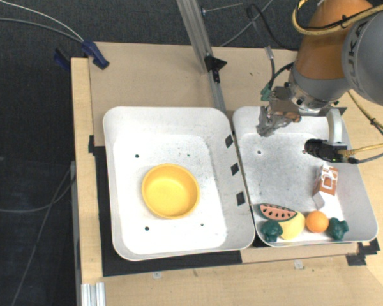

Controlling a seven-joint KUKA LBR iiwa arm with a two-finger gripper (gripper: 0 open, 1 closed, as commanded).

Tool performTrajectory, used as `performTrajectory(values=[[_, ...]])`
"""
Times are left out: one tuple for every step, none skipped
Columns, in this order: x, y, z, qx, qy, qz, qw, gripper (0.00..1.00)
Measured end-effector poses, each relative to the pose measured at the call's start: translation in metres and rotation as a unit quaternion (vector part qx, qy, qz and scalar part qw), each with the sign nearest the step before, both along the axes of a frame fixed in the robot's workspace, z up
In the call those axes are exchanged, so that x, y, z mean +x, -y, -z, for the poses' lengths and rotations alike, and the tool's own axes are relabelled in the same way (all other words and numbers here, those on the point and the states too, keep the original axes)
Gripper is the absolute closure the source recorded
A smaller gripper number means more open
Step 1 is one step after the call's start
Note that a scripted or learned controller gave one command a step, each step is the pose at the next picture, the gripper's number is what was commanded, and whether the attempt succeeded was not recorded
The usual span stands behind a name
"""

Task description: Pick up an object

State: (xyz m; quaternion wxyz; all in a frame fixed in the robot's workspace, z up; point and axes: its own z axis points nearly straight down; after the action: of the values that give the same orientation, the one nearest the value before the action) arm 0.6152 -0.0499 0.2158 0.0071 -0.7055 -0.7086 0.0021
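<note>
My gripper (266,128) hangs over the back left part of the right bin (274,171), with nothing visible between its fingers. Along that bin's front edge lie a watermelon slice (279,211), a green broccoli piece (271,229), a yellow fruit (293,227), an orange (316,222) and another green piece (337,228). A small orange and white carton (327,182) lies at the right side of the same bin. A yellow bowl (170,190) sits in the middle of the left bin (124,171).
A slanted metal pole (201,43) rises from behind the bins. Black clips (235,168) sit along the seam between the bins. A black connector with a yellow cable (325,150) hangs over the right bin's right side.
</note>
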Motion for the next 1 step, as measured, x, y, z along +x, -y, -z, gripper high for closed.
performTrajectory(values=[[-0.0084,-0.0502,-0.0059,0.0001,-0.001,-0.001,1.0000,1.00]])
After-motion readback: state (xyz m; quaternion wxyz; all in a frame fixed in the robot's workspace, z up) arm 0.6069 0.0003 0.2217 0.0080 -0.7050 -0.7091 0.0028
